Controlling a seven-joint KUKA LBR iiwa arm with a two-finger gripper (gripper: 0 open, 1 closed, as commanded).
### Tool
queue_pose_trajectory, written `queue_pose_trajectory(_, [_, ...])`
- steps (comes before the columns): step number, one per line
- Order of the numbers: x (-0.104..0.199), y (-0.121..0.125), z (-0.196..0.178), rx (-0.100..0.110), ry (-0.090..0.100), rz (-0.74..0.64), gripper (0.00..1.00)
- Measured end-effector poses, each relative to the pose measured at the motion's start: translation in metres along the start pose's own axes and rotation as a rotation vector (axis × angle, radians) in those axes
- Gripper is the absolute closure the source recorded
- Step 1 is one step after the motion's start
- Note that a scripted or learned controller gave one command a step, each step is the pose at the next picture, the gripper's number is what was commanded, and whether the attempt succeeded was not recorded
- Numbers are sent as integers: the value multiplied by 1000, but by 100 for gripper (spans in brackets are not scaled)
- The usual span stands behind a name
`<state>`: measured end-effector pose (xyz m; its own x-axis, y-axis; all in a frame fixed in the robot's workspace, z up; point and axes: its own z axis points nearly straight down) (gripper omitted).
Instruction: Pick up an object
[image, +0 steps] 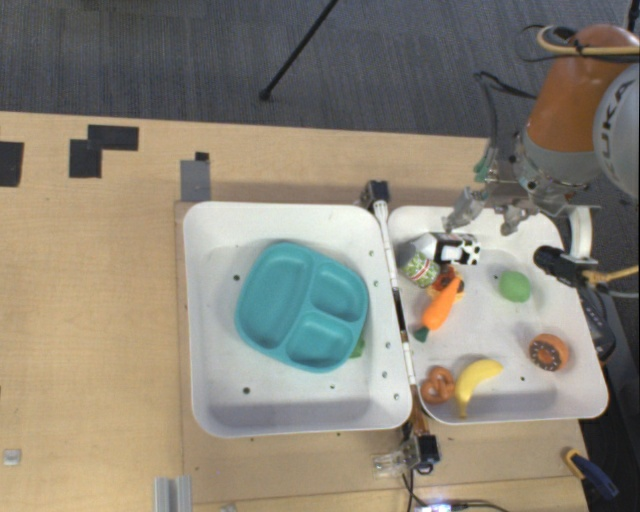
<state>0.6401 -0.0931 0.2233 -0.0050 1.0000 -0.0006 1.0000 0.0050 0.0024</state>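
Observation:
The right bin (570, 400) holds several small objects. A silver can with a green and red label (418, 263) lies at its far left, touching a black-and-white toy (461, 252). Just below them an orange carrot (440, 303) lies at a slant. A green ball (515, 287) sits toward the right, a chocolate donut (548, 352) nearer the right wall, and a yellow banana (476, 380) lies beside a brown pretzel-like piece (437, 383) at the front. My gripper (490, 213) hangs over the bin's far edge, above and right of the toy, open with nothing between its fingers.
The left bin (215, 400) holds a teal divided plate (303, 305), with something green peeking from under its right edge. A raised divider (393, 290) separates the two bins. Black cables (590, 270) hang along the right bin's right side.

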Motion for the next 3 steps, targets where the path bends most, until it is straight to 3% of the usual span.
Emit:
queue_pose_trajectory(1, [5, -57, 136, -4, 0, -6, 0])
queue_pose_trajectory(2, [5, -55, 125, -9, -1, -7, 100])
queue_pose_trajectory(3, [37, -99, 21, -2, 1, 70, 100])
